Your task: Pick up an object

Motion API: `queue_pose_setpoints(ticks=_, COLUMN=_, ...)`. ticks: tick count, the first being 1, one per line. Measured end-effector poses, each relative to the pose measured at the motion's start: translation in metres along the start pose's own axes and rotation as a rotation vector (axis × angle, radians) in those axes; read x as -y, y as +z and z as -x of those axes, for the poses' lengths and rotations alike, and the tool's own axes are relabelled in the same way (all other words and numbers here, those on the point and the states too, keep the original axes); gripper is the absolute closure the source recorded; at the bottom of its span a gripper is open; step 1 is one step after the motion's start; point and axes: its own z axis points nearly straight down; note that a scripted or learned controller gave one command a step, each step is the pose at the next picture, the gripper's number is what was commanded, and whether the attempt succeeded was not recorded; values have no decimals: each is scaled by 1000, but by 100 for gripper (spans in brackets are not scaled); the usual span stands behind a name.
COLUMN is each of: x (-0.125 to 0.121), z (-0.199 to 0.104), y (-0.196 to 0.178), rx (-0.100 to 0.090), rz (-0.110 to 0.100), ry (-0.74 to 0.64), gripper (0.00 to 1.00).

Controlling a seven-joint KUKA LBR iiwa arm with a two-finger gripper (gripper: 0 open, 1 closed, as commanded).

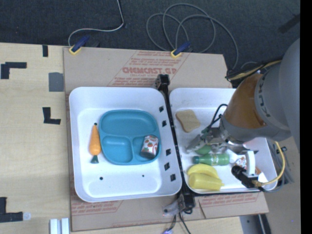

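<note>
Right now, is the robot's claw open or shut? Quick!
Gripper: cannot be told; it hangs over the right bin, just above the green bottle.

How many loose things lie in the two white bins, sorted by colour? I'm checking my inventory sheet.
Blue: 1, the blue divided plastic plate
Orange: 1, the orange toy carrot
Tan: 1, the tan bread-shaped piece
Green: 1, the green plastic bottle
Yellow: 1, the yellow banana-like toy
Mixed print: 1, the small printed can on the plate
Total: 6
</note>
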Motion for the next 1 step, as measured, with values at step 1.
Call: queue_pose_setpoints(ticks=1, x=0, z=1, y=-10, rx=1, rz=0, ry=1, gripper=100)
